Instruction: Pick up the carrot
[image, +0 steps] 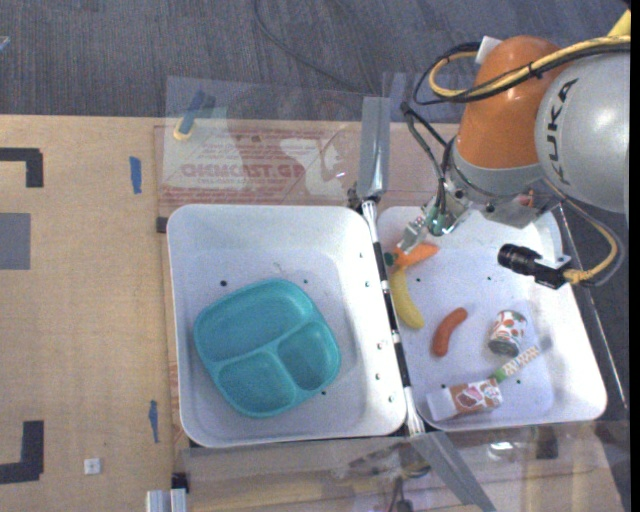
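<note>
- Nearest the camera, at the 6 o'clock edge of the right bin (585, 395), lies a tube-shaped package (466, 397) with a small striped stick (516, 365) just beside it; neither bears on the task.
- Carrot (417, 255): located at about 10 o'clock in the right bin, close to the wall it shares with the left bin (185, 240). Orange, short and tapered, lying tilted, with the hand (428, 228) directly over its upper end.
- Handling judgement: looks like a light toy piece, probably stiff, with a smooth skin that may slip. The thicker middle seems the best place to grip, across the narrow width; the taper would tend to squeeze out.
- Hand state: cannot tell. It is low at the carrot, but the wrist and cables hide whether the carrot sits between its parts, so no hold is confirmed.
- Banana (406, 300): yellow, just beside the carrot toward 6 o'clock, possibly touching its lower end. Risk of being nudged or caught in the grip.
- Sausage (448, 331): reddish-orange, near the bin's middle, apart from the carrot; similar colour, so a possible mistaken target.
- Small printed cup (508, 331): on its side at 4 o'clock.
- Teal divided plate (266, 345): in the left bin, well apart.
</note>
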